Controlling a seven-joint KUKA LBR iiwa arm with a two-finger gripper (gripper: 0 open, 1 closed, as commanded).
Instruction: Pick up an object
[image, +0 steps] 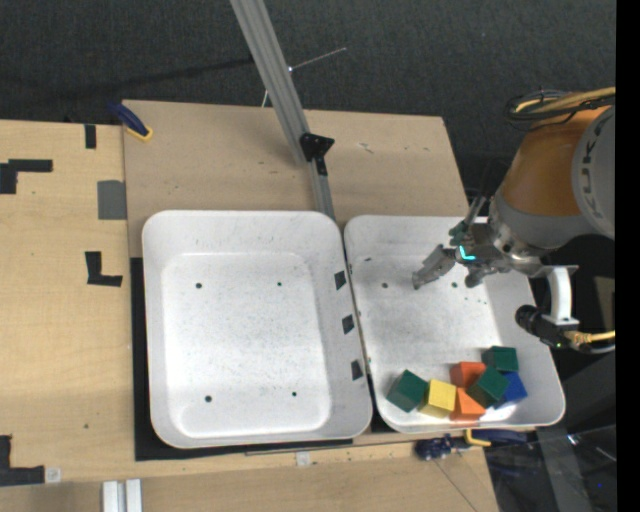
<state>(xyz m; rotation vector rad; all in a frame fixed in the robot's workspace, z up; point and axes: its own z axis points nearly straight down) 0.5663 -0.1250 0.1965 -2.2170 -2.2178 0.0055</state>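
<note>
Camera view: arm (560, 180) cut off at right edge, wrist bulk hiding part of right bin (400, 330). Gripper (452, 270) hovers over bin's upper area, fingers apparently spread apart, nothing between them. Blocks clustered in bin's near corner, well apart: green block (406, 390), yellow block (439, 397), orange, blue partly overlapping. Left bin (160, 300) beside.

Small coloured blocks (462, 388), green, yellow, orange and blue, lie clustered in the right bin's (400, 320) near corner.
</note>
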